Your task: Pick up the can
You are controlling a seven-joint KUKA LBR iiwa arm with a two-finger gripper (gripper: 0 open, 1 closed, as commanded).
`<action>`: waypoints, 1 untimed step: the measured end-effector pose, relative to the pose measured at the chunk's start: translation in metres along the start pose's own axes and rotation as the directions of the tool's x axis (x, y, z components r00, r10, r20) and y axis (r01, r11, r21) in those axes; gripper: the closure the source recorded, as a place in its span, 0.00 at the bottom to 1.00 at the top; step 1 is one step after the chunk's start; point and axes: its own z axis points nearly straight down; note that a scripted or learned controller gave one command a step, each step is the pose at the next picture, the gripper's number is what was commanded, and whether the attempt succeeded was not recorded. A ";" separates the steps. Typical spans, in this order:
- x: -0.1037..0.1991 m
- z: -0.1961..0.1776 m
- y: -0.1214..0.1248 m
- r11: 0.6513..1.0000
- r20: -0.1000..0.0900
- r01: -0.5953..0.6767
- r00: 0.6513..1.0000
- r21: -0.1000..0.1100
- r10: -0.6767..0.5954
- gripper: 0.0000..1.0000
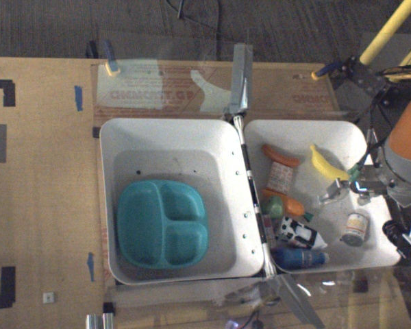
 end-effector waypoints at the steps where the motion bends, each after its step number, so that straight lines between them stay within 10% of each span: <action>1: -0.064 0.056 -0.018 1.000 0.000 0.016 1.000 -0.001 -0.016 0.00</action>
